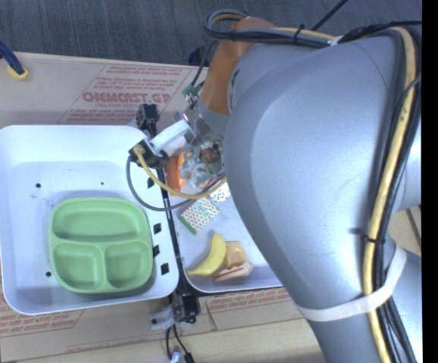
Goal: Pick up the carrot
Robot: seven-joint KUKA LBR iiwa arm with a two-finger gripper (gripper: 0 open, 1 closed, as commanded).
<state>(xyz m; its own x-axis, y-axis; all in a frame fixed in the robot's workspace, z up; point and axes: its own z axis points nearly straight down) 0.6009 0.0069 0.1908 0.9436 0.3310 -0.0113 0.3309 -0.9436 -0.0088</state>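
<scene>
Arm [317, 150] low, claw [192, 165] at carrot [175, 174]

A green plate [100, 243] with three parts is seen lying in the left white bin [22, 165]. In the right bin [268, 282], a yellow banana [210, 255] is seen touching a sandwich piece [235, 262]. A small checked packet [200, 214] lies just above them. Brown cardboard [97, 89] is spread under both bins.
</scene>
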